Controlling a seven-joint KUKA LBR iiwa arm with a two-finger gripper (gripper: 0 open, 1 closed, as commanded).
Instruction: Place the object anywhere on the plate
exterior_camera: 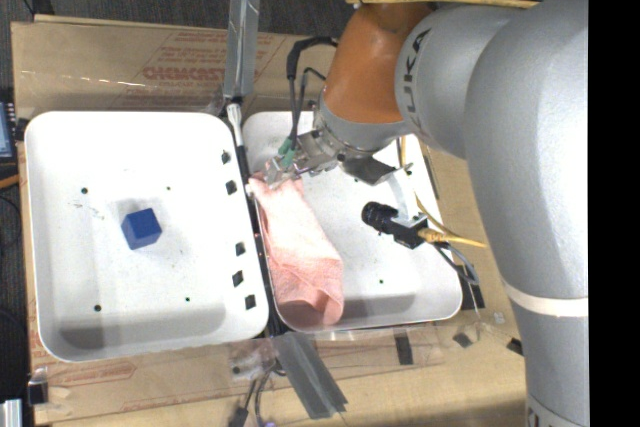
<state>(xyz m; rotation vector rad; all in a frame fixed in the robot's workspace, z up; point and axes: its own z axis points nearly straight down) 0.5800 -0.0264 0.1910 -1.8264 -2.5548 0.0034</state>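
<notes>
The gripper [300, 158] sits low at the upper left corner of the right bin [395, 300], at the top end of a pink cloth [300, 250]; whether it is spread or closed cannot be told from this angle. In the left bin [60, 215], a blue cube [142, 227] rests on the floor left of centre, well apart from the gripper. The cloth lies along the right bin's left wall. The arm [480, 65] fills the right side.

Blue cube [142, 227] in left bin [60, 155]
</notes>
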